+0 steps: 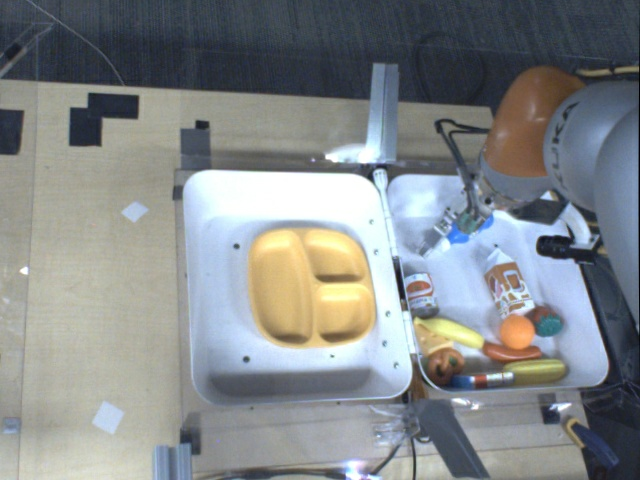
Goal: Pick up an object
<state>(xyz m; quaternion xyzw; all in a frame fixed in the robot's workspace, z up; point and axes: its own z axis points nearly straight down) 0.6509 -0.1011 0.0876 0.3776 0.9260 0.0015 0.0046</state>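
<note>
Hovering over right bin, gripper state I couldn't tell; I judged descent best aimed at upright carton, clear of clutter.

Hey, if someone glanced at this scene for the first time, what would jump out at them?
Probably the yellow divided tray, lying alone in the left bin. Next, the pile of small colourful items, among them an orange ball and a banana, crowded into the right bin's near end. The grey and orange arm hangs over that bin's far end.

bench: pale wood (black patches top left) | floor: dark carpet
</note>
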